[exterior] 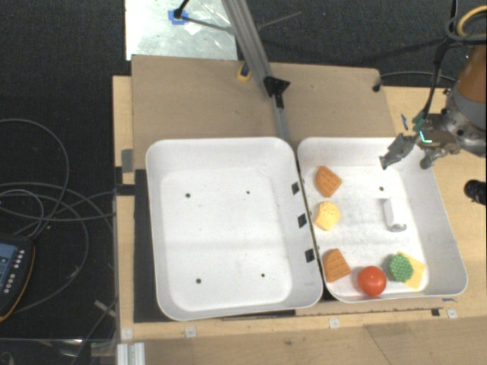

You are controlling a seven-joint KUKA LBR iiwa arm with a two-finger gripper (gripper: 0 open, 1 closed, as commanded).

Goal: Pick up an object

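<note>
Dark carpet with loose cables surrounds the tan counter point(327, 97), which carries two shallow white bins side by side. Taking the right bin point(426, 204) as landmark, the left bin point(221, 226) sits touching its left wall. Above the right bin's upper right corner hangs the grey arm point(468, 105), and its hand point(411, 152) hovers with fingers spread apart, holding nothing. Inside the right bin, an orange wedge point(328, 180) lies near the top left, a yellow corn piece point(327, 216) just below it, an orange block point(335, 265) at the lower left, a red tomato point(371, 280) at the bottom, a green-and-yellow piece point(405, 269) just right of it, and a white cylinder point(393, 214) near the middle right.
</note>
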